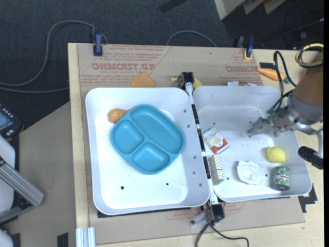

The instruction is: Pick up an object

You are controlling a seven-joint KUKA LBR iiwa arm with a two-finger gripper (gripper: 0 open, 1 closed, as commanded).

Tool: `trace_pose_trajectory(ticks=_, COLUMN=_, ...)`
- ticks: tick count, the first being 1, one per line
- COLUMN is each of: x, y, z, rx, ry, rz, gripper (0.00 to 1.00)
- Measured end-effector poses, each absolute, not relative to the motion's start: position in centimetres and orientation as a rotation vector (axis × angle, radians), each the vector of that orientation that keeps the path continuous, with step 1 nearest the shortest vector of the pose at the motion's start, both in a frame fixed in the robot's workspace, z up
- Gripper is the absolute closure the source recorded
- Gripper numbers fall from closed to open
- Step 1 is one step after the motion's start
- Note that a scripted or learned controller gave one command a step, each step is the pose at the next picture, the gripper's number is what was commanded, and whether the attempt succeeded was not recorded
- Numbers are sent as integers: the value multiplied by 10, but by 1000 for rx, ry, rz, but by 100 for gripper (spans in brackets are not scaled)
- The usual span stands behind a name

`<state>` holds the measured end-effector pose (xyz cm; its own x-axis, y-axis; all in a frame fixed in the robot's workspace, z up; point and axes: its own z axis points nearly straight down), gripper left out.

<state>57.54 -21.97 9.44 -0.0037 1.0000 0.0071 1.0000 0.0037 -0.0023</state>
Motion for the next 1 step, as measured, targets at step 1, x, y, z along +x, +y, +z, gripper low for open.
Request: trace_pose_trajectory(ticks=1, x=671, y=-223, z=167, rx=-2226, ry=-2238, rz=-11, gripper=0)
